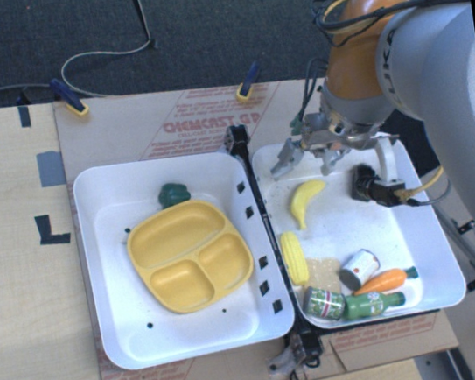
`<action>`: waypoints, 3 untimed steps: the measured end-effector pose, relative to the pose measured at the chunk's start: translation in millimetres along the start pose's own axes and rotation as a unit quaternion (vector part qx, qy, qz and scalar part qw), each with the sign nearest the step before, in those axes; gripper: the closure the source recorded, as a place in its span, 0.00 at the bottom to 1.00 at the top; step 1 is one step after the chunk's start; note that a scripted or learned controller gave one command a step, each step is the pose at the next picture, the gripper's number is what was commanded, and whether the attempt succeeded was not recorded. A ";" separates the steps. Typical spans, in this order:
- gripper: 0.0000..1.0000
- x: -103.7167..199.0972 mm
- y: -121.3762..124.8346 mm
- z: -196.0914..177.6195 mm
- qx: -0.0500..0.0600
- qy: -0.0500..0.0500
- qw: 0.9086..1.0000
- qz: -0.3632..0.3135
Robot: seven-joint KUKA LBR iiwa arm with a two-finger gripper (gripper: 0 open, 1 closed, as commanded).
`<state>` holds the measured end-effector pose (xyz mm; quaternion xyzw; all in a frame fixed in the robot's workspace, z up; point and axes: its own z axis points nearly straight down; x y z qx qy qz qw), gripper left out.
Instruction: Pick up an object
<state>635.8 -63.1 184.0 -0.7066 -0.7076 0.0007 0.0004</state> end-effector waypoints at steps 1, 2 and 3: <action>0.00 -35.8 -2.2 73.6 0.001 0.000 1.000 0.001; 0.00 -36.5 -13.7 98.1 -0.002 -0.001 1.000 0.000; 1.00 -36.3 -13.6 88.6 -0.002 -0.001 1.000 -0.001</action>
